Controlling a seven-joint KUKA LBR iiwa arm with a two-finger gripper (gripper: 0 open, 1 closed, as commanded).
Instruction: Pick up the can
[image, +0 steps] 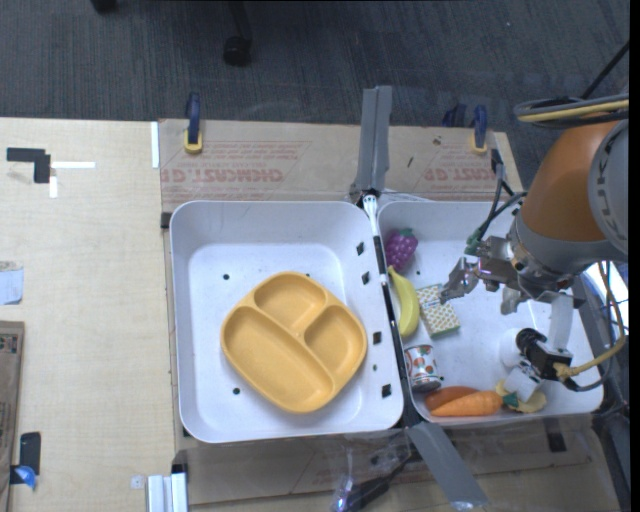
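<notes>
The can (422, 367) is small, with a silver rim and a red and white label. It stands in the right bin (480, 222), against that bin's left wall and near the front, just above a carrot (465, 402). My gripper (468, 279) hangs over the middle of the right bin, up and to the right of the can and clearly apart from it. It is beside a yellow-green sponge (438, 311). Nothing shows between it and the can.
In the right bin a banana (405, 301) lies along the left wall, with purple grapes (401, 246) behind it. The left bin (200, 300) holds a yellow divided plate (293, 341). A metal divider separates the two bins.
</notes>
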